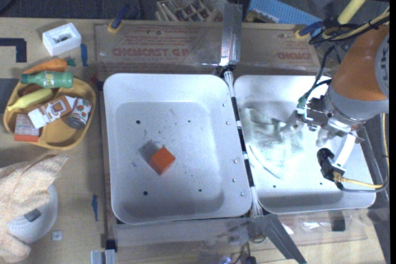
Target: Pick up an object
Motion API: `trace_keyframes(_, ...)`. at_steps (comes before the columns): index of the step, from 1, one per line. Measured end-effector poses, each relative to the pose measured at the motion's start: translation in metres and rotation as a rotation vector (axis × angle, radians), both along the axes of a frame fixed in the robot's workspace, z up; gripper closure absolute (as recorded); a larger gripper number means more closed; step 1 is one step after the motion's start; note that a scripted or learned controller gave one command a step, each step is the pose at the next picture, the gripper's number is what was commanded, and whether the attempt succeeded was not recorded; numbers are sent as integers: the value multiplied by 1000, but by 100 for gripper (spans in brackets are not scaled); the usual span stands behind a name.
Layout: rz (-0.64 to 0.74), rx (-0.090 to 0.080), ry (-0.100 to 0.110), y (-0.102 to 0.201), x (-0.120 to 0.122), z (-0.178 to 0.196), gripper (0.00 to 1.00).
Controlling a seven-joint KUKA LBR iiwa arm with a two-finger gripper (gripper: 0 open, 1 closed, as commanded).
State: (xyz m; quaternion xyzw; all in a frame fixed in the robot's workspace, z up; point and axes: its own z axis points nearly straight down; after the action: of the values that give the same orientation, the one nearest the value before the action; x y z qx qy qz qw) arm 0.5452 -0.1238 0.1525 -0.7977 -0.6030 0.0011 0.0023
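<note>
From the overhead camera view, I see the small orange cube (163,160) with one grey face lying alone near the middle of the left shallow white bin (117,102). It sits well apart from the arm and, I judge, is free to be taken from above. The grey arm's gripper (293,125) hangs over the right shallow white bin (266,85), above a pale blurred patch I can't identify. I cannot tell whether it is released or clenched, or whether it touches anything.
</note>
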Motion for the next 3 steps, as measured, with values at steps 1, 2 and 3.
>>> trace_keyframes(1, -6, -1, -2, -3, 0, 10, 100)
trace_keyframes(2, 151, -4, -7, -13, 20, -12, 100)
trace_keyframes(3, 151, -4, -7, -13, 20, -12, 0)
